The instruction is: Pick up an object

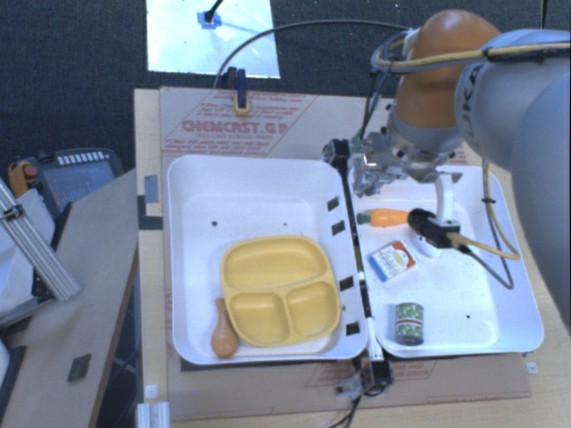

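Two bins: your left bin (187, 194) holds a yellow tray (278, 288) with a wooden spoon (223, 332) beside it. The right bin (500, 328) holds a carrot (389, 218), a small carton (392, 260) and a can (409, 322). The gripper (370, 175) hangs above the carrot; its opening cannot be judged. Descending near the divider (352, 239) risks striking it.

You are looking at two white bins: the left bin (192, 239) and the right bin (500, 319). You are also seeing one yellow divided plate (279, 288), one wooden spoon (223, 333), one toy carrot (390, 218), one small carton (392, 260) and one green can (409, 323).
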Robot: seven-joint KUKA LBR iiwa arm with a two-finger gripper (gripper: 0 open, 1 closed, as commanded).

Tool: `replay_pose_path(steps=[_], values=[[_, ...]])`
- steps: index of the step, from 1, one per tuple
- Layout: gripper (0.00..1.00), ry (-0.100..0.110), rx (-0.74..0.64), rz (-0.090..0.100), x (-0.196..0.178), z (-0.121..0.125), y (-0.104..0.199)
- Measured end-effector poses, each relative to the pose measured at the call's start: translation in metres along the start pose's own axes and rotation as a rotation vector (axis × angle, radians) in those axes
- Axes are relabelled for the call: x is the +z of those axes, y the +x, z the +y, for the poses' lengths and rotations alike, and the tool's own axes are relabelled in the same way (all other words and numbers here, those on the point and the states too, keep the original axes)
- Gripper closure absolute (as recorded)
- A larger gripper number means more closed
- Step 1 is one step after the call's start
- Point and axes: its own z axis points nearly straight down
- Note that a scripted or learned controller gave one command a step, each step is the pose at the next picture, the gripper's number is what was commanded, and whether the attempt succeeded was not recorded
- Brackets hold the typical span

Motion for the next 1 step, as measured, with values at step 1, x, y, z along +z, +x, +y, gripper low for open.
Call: replay_pose_path(steps=[1], values=[[1.0, -0.002, -0.003, 0.001, -0.0064, -0.008, 0.0637]])
